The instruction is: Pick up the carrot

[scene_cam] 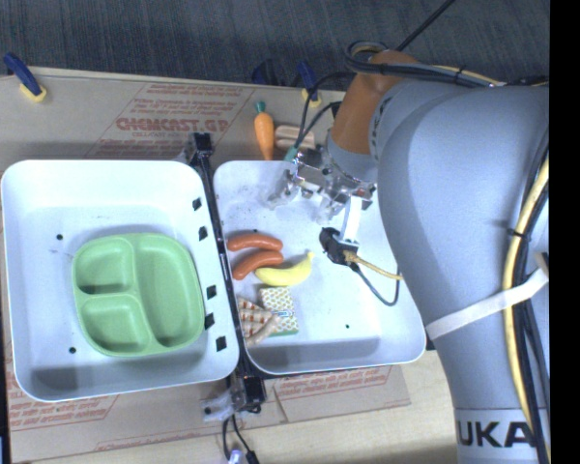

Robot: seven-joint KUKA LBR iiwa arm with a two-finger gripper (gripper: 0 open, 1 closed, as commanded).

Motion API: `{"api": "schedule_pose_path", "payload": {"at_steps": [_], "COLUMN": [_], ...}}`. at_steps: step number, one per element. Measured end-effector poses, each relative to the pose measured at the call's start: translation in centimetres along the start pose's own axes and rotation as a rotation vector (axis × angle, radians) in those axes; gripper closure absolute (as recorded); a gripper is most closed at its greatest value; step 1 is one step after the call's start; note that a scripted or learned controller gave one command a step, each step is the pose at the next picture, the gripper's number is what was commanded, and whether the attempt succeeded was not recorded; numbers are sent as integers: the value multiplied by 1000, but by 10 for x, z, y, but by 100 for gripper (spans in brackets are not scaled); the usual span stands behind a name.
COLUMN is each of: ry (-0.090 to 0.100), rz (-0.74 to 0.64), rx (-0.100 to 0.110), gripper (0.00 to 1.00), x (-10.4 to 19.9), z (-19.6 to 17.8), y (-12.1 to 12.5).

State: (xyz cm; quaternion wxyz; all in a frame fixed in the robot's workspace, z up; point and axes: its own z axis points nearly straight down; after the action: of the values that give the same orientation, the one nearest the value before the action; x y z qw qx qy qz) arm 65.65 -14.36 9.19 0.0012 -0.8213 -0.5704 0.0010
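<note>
Carrot outside the bins, arm over the right one.

I saw the carrot (263, 133) lying on the cardboard (155, 114) just beyond the right bin's (367, 351) far rim, green end pointing away. My gripper (314, 187) hung above that bin's far end, near the carrot but apart from it; I could not tell how it was set. Two sausages (255, 251) and a banana (284, 272) lay mid-bin.

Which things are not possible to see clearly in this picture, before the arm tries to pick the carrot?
- Gripper, camera view: small and cluttered with metal parts and cables, so the state of its grip cannot be made out.
- Right bin, camera view: its right side is covered by the grey arm.
- Carrot, camera view: lies outside the bins on the cardboard; its lower tip meets the bin rim, contact unclear.
- Waffle-like food, camera view: too small to identify.
</note>
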Motion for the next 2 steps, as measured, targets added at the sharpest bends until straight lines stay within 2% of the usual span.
{"api": "schedule_pose_path", "payload": {"at_steps": [1,2], "ry": [1,0], "rz": [-54,181], "rx": [-2,4], "gripper": [0,0], "x": [49,-26], "z": [-114,-62], "y": [-18,9]}}
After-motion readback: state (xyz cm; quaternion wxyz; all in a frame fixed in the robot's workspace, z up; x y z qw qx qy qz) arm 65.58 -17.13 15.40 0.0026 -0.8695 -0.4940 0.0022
